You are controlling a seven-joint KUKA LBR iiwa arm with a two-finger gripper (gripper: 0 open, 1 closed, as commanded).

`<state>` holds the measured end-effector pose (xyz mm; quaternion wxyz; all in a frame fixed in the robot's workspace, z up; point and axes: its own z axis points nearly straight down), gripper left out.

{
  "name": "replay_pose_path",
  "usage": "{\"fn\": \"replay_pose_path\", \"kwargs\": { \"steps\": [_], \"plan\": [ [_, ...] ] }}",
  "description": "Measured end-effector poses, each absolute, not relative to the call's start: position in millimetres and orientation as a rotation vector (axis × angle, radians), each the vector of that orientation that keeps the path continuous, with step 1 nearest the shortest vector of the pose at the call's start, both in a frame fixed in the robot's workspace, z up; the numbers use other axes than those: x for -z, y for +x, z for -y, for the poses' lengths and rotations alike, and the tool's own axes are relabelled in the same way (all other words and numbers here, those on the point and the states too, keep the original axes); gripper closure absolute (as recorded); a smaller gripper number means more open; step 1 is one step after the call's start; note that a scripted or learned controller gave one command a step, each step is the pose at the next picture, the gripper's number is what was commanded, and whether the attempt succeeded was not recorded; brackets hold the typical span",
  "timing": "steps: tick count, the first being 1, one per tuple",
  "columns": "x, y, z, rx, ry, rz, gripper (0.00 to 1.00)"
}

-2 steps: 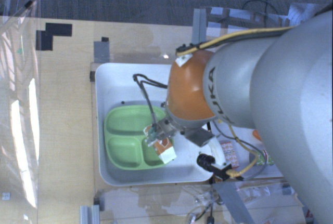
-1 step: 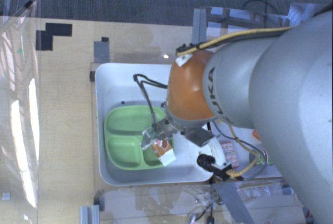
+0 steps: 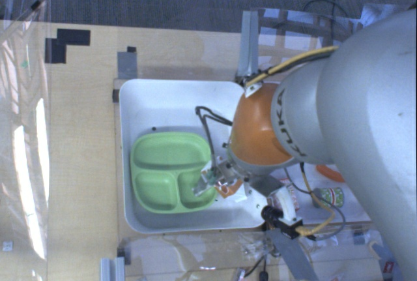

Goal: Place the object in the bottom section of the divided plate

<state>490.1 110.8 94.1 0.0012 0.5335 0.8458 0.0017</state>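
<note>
A green divided plate [image 3: 166, 169] lies in the left white bin [image 3: 163, 97], with one wide section at the top and two smaller ones below. My gripper [image 3: 210, 180] hangs over the plate's right rim, beside the lower right section. A small orange-brown object [image 3: 227, 190] sits right under the gripper's base, just off the plate's right edge. Whether it is held or resting on the bin floor is not visible. The arm's orange band [image 3: 257, 133] and grey body cover the space above it.
The right bin is mostly hidden by the arm. An orange thing [image 3: 331, 173], a small cup with green print [image 3: 329, 196] and a white packet [image 3: 287, 198] show in it. Clear plastic wrap [image 3: 257, 247] lies at the front edge.
</note>
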Motion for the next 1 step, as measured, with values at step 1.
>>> {"fn": "replay_pose_path", "kwargs": {
  "steps": [1],
  "plan": [
    [-266.7,489.6,-70.9,-0.004,1.822,-2.554,0.00]
  ]
}}
